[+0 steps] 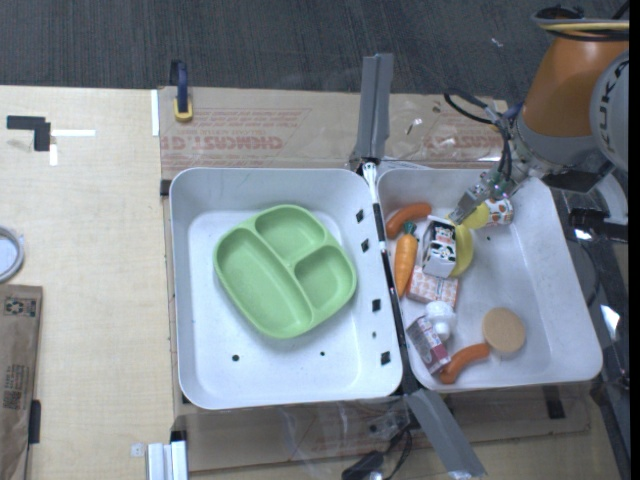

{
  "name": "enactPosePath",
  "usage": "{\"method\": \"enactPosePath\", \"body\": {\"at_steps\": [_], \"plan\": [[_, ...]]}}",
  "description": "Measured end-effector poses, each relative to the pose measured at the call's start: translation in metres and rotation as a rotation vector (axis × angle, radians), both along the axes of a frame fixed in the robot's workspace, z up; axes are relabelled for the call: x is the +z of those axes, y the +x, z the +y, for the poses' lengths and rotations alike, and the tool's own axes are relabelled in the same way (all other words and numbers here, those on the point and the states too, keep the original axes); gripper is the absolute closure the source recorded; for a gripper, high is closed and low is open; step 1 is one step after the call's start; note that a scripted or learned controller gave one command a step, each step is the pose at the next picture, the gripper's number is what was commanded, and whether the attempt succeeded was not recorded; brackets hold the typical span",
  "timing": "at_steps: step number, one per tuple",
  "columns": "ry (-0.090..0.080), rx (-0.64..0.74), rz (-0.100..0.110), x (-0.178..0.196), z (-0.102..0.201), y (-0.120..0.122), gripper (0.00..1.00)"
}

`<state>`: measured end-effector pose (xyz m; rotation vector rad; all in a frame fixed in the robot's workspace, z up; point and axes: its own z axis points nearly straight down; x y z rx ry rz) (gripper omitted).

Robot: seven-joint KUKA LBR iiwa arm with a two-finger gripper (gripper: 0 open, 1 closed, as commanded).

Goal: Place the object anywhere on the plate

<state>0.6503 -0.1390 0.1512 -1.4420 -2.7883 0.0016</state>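
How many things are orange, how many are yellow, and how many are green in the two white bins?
Orange: 3, a carrot, a sausage and another sausage.
Yellow: 1, a banana.
Green: 1, the plate.
Total: 5

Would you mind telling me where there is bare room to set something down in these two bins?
The left bin has open floor all around the green plate, widest along its near edge. In the right bin, floor is bare right of the banana and round cookie. Its left side is crowded: carrot, bottle, hot dogs.
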Motion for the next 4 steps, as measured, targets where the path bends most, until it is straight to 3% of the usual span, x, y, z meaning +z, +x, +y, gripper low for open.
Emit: {"method": "enactPosePath", "body": {"at_steps": [1, 2, 3, 4], "plan": [[-0.001, 0.161, -0.004, 0.039, 0.067, 0.01, 1.0], [-0.001, 0.034, -0.003, 0.068, 0.061, 0.003, 1.0], [-0.002, 0.115, -0.003, 0.117, 0.046, -0.003, 1.0], [0.001, 0.283, 0.001, 0.037, 0.102, -0.029, 1.0]]}}
